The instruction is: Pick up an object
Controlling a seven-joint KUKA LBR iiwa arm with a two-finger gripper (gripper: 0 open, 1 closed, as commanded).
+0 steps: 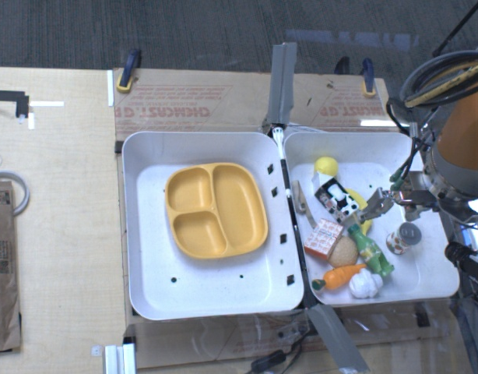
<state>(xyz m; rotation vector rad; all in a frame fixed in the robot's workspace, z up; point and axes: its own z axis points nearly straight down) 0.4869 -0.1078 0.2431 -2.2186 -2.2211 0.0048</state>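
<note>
**The claw hangs over a crowded bin**

The claw [377, 206] is low over the right bin [426, 287], near the middle of it. Its two thin fingers [383, 201] point to the left and look a little apart, and nothing sits between them. The grey arm [449, 185] with its orange band [462, 135] comes in from the right side, over the bin's right wall.

Just under the claw tips is a yellow banana [369, 206]. Touching it on the left is a black and white toy [337, 199], and above that a small yellow ball [326, 166]. Below the claw lies a green bottle [371, 249], tilted. Beside the bottle are a red and white box [323, 238] and a brown round thing [344, 251]. Lower down are an orange carrot [342, 276] and a white lumpy thing [364, 285], close to the bin's front edge. A small grey cup [409, 233] and a little round thing [395, 244] sit to the right, under the arm. A grey spoon-like tool [303, 201] lies along the left wall.

These things are packed close together. The bare floor is mostly at the top right and bottom right of this bin.

The left bin [145, 232] has lots of room. A yellow plate with three parts [217, 209] sits in its middle, away from all four walls.
</note>
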